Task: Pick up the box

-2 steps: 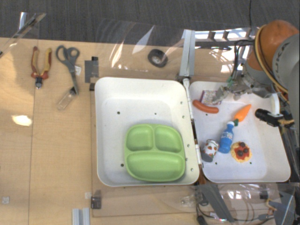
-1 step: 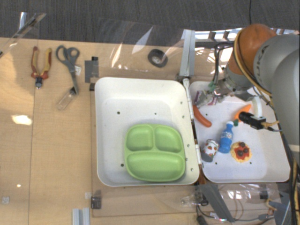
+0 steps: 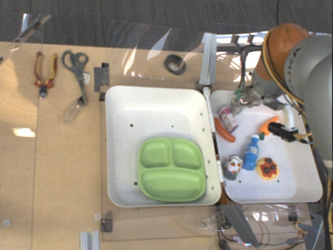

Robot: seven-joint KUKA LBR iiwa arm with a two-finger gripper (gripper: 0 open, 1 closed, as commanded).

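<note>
The box (image 3: pixel 227 119), a small pink and red packet, lies tilted in the back left corner of the right bin (image 3: pixel 291 191). My gripper (image 3: pixel 242 100) hangs just behind and to the right of it, at the end of the grey arm with the orange band (image 3: pixel 283 46). The gripper's tip sits close to the box's upper edge; whether they touch is not visible from this angle.
The right bin also holds a red sausage (image 3: pixel 225 132), a blue bottle (image 3: pixel 251 152), a small can (image 3: pixel 233 164), a pizza slice (image 3: pixel 268 168) and an orange carrot (image 3: pixel 269 125). A green divided tray (image 3: pixel 171 170) fills the left bin (image 3: pixel 125 119). Pliers (image 3: pixel 44 73) and scissors (image 3: pixel 77 66) lie on the bench.
</note>
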